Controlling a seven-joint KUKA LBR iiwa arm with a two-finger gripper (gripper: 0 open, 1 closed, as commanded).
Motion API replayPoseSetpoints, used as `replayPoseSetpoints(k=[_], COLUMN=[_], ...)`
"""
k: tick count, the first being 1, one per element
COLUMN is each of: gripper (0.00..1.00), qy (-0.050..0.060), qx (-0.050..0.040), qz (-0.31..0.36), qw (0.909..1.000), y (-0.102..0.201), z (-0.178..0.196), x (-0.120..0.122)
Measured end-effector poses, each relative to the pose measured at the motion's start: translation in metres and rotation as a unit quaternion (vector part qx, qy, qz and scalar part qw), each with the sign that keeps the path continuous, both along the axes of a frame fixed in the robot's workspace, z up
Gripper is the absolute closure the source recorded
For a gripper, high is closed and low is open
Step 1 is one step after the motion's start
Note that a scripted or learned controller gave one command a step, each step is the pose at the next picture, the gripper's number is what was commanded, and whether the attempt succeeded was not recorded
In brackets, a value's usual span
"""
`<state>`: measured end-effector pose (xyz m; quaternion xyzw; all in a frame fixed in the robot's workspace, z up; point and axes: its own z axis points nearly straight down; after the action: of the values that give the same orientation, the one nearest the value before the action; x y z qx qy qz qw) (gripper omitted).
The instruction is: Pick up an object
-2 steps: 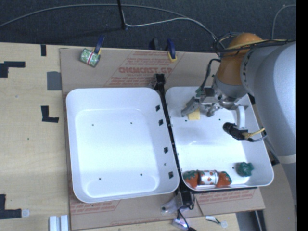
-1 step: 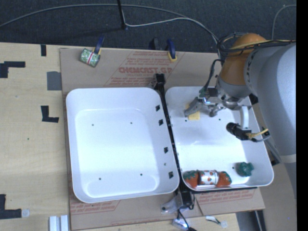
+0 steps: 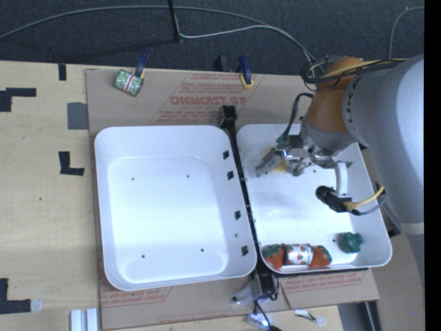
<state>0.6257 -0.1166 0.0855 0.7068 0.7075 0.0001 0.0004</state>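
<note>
End effector (image 3: 275, 163) over right bin (image 3: 303, 209), upper part near divider; fingers spread, nothing between them. Red-white object (image 3: 298, 255) lies at bin's near wall. Green bit (image 3: 350, 241) just right of it, apart.

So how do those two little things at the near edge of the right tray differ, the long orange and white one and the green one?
The long orange, white and red object is much larger than the small dark green object and lies stretched along the tray's near wall; the green one is a compact lump nearer the corner. One is multicoloured, the other a single green. Both rest in the right white tray, apart from the hand.
</note>
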Motion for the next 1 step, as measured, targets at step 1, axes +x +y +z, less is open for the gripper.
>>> replayPoseSetpoints(k=[1], gripper=[0.00], qy=[0.000], qx=[0.0000], qz=[-0.001], qw=[1.0000], y=[-0.0255], z=[-0.0005], x=[0.0304])
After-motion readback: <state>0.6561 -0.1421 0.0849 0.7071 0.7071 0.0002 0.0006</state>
